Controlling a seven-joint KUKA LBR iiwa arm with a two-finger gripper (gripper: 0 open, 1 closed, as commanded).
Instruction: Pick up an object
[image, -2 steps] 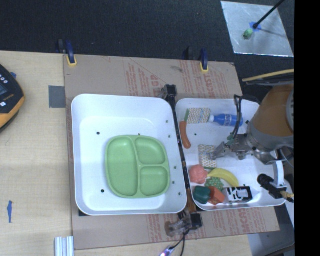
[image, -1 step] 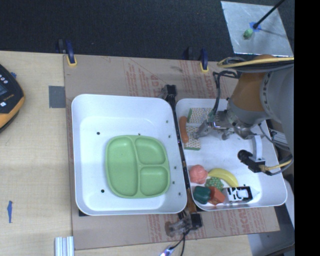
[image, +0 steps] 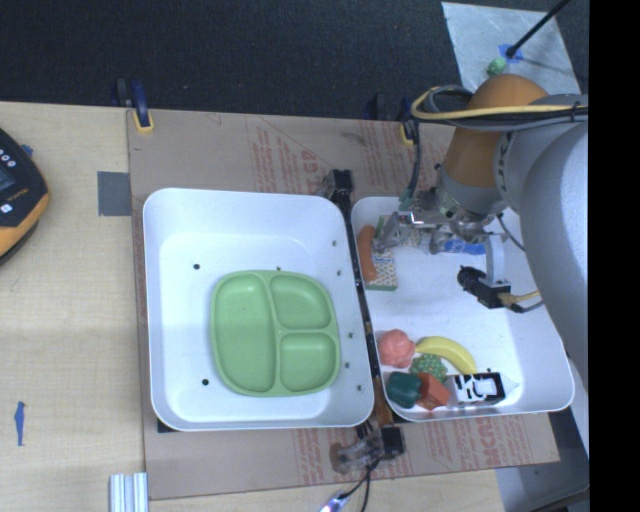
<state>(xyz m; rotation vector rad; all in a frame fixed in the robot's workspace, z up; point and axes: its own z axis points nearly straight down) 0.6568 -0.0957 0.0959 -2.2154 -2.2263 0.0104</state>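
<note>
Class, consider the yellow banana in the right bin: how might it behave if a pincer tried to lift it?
The banana looks smooth and curved, so it may slip or pivot between fingers. Toys crowd against it, so neighbours would probably shift too.

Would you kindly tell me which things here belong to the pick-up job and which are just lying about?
Job: tool; right bin with banana, pink ball, orange stick.
Lying about: green divided plate in left bin; yellow-black device.

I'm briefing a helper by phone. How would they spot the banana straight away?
Look at the right-hand white bin, then its near corner, where small toys cluster. The banana is the curved yellow piece atop that cluster, beside a pink round toy and above a dark green one.
</note>
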